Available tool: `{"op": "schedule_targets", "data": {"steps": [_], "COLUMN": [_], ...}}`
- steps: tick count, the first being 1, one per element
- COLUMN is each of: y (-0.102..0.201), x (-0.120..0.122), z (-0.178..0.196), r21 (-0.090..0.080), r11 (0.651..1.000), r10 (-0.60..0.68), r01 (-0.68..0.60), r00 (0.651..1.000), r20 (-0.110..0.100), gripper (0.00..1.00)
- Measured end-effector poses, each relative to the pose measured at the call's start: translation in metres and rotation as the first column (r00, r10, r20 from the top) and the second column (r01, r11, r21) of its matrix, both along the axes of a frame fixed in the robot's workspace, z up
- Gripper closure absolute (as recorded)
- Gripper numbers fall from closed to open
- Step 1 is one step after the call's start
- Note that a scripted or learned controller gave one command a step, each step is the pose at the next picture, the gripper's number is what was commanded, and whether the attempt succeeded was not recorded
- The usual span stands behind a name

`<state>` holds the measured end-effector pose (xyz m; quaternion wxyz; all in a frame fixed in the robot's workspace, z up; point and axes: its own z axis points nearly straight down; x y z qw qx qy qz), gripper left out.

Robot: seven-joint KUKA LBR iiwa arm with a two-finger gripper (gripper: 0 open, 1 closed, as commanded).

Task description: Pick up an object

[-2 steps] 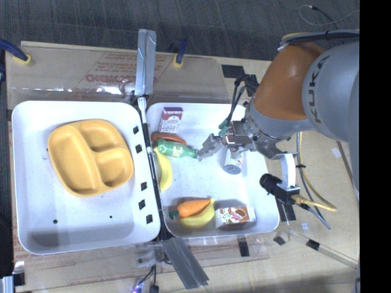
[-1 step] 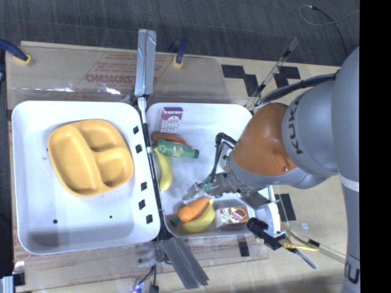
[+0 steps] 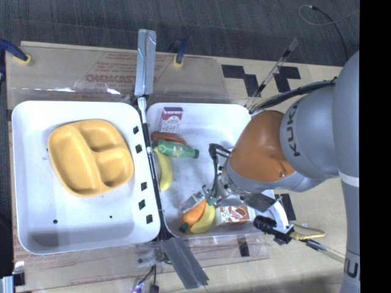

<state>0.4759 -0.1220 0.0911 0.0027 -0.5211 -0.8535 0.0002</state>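
The gripper (image 3: 208, 195) is low in the right bin (image 3: 201, 112), just above an orange carrot (image 3: 194, 214) and a short banana (image 3: 205, 220) at the near wall; whether it grips anything I cannot tell. The carrot's long axis runs diagonally, tip toward the gripper. Farther back lie a long banana (image 3: 164, 170), a green bottle (image 3: 177, 151) and a small carton (image 3: 171, 120); the left bin (image 3: 30, 182) bears a yellow divided tray (image 3: 90, 156).

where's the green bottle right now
The green bottle lies on its side in the right bin, toward its upper left, just below the small carton and above the banana along the divider.
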Motion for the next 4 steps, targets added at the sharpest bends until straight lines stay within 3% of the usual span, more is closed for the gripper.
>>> {"op": "schedule_targets", "data": {"steps": [1, 2, 3, 4], "y": [0.000, 0.122, 0.143, 0.115], "x": [0.001, 0.031, 0.041, 0.000], "z": [0.010, 0.101, 0.166, 0.161], "r21": [0.000, -0.003, -0.003, -0.005], "r11": [1.000, 0.999, 0.984, 0.936], "r10": [0.004, -0.039, -0.177, -0.352], "r01": [-0.004, 0.039, 0.177, 0.352], "r00": [1.000, 0.999, 0.984, 0.936], "r20": [0.001, 0.004, 0.003, -0.001], "gripper": [1.00, 1.00, 1.00, 1.00]}}
